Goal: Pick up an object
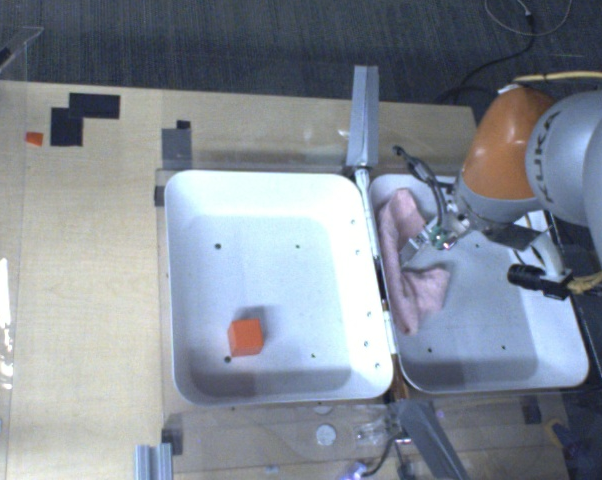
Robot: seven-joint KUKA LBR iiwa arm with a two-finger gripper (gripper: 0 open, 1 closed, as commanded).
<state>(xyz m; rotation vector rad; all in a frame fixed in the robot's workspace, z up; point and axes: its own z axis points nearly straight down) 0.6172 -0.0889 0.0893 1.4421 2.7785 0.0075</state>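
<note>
**Arm down over the pink cloth in the right bin**

Nearest the camera, along the bottom edge of the table (pixel 81 298), sit metal brackets and a small round fitting just below the seam where the two bins meet. Above them lies the left bin (pixel 271 193), a shallow white tray holding a single orange block (pixel 246 337) in its lower-left part, well apart from everything else.

Just beside it, sharing a metal divider rail (pixel 362 118), lies the right bin (pixel 501 353). A pink cloth (pixel 416 288) is bunched against that bin's left wall, running from the upper corner down toward the middle of the floor. The claw (pixel 428 240) is low over the cloth's upper half, with cables looped around it and the grey arm with its orange band (pixel 501 158) rising behind to the right. Whether the claw is spread or closed cannot be told: its tips are lost among the wiring and folds, and no cloth is clearly seen between them.

Judging from this, the step in hand is the grasp itself, with the cloth as the likely target. The next move calls for the claw to close on a raised fold and then lift straight up, clear of the bin wall. A soft, limp cloth may slip out or only partly rise.

Farther back, black patches and a small orange marker (pixel 34 139) lie on the table's far left corner, before dark carpet (pixel 231 18).
</note>
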